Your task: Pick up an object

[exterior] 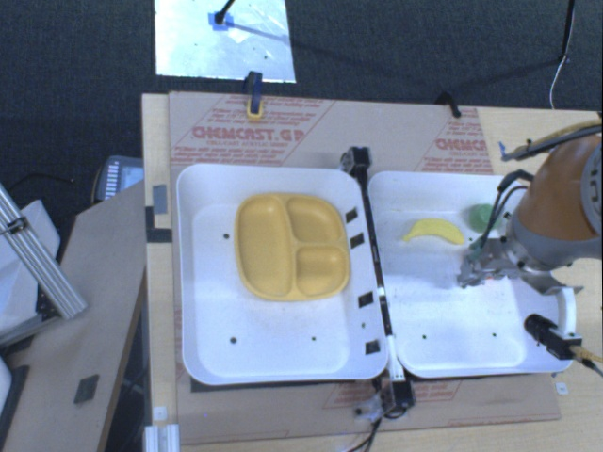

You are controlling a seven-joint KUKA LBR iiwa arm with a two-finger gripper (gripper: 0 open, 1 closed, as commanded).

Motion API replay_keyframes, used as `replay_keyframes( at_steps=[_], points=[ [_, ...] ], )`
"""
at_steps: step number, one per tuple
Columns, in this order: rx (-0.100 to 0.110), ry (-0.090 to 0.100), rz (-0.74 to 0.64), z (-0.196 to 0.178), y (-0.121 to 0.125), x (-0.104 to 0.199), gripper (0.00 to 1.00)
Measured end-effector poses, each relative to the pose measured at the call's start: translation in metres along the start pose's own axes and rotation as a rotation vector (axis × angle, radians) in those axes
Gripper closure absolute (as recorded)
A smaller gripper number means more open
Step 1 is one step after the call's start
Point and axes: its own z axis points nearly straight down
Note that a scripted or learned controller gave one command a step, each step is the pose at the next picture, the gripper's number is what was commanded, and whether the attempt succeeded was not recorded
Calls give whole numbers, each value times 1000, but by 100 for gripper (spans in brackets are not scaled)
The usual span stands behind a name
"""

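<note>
One banana, long axis left-right, near jaws

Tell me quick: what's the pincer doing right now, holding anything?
Pincer: low in the right bin, just below the banana; open or closed cannot be told; nothing seen between its fingers.

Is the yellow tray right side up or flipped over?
Right side up. The yellow tray lies flat in the left bin, its three hollow compartments facing upward, with nothing in them.
</note>
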Motion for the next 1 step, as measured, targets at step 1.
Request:
replay_keyframes(
  at_steps=[1],
  points=[
    [-2, 0, -3, -43, 2, -2, 100]
  ],
)
